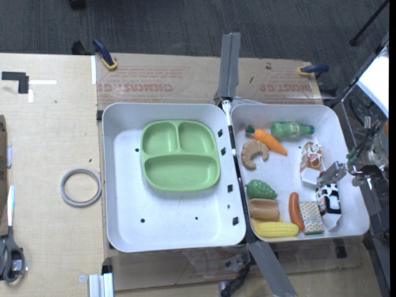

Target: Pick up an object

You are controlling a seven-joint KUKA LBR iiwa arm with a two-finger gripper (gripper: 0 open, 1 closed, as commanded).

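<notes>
Lying nearest the camera along the right bin's (346, 135) front wall are a yellow corn cob (276, 229) and, just right of it, a small green-edged packet (311, 218). Behind the corn sits a hot dog bun (264, 210), with a red sausage (295, 210) standing lengthwise between the bun and the packet. A black-and-white cow-patterned carton (329, 202) rests near the bin's right front corner, touching or nearly touching the packet.

The gripper (331, 174) hangs just above that carton, reaching in from the right at the bin's right side; whether its fingers are spread or pressed together I cannot tell, and nothing is visibly between them.

Further back, a green leafy vegetable (260, 189) lies beside the centre divider, and a red-and-white packet (311, 158) lies just behind the gripper. Beyond these are a croissant (253, 154), an orange carrot (270, 140) tilted across the middle, and a green bottle (291, 129) on its side near the back wall.

The left bin (117, 184) holds a green divided plate (180, 155), set toward its back half.

On the bench to the left, scissors (10, 255) lie near the front edge, and a roll of tape (81, 187) sits further back, well apart from the bins.
</notes>
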